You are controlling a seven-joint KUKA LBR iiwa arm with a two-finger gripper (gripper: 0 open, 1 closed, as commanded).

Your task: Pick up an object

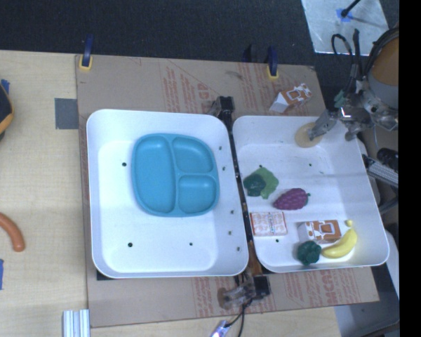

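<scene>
Here the two-finger metal gripper (337,123) hangs over the far right corner of the right-hand shallow white bin (361,188); whether its jaws are spread or closed I cannot tell. A pale tan round disc (306,136) lies just beside its tip, on the bin floor. Nearer the middle sit a knobbly green toy broccoli (259,182) and a bumpy purple grape bunch (291,199). Along the near edge lie a flat printed card (268,224), a small carton (318,230), a smooth yellow plastic banana (341,245) and a dark green lump (309,252). The left-hand white bin (112,188) holds a glossy blue three-compartment plate (174,174).
</scene>
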